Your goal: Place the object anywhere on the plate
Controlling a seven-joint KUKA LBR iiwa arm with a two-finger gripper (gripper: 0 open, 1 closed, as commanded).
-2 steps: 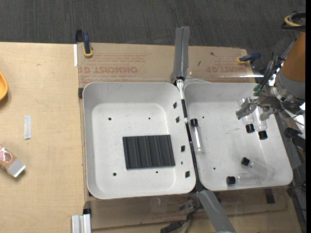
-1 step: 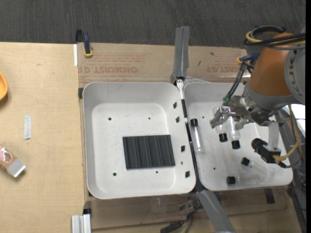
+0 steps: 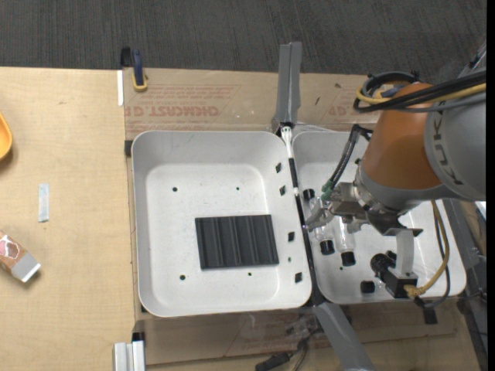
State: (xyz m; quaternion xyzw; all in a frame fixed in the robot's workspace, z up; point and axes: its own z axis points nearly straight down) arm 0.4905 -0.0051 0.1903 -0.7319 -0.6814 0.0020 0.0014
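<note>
The plate [image 3: 236,240] is a dark grey ribbed rectangle lying flat in the middle of the left bin [image 3: 155,168]. My gripper [image 3: 329,229] hangs low over the left part of the right bin [image 3: 329,141], close to the wall between the two bins and right of the plate. The orange-banded wrist [image 3: 398,149] covers much of that bin. Small dark pieces [image 3: 348,259] lie on the bin floor just below and to the right of the gripper. Whether anything sits in the gripper is hidden by its own body.
A grey post [image 3: 289,83] rises behind the bins at their shared wall. Cables [image 3: 387,83] loop off the arm at the upper right. On the bench to the left lie a small grey strip [image 3: 43,202] and a wrapped item [image 3: 17,258].
</note>
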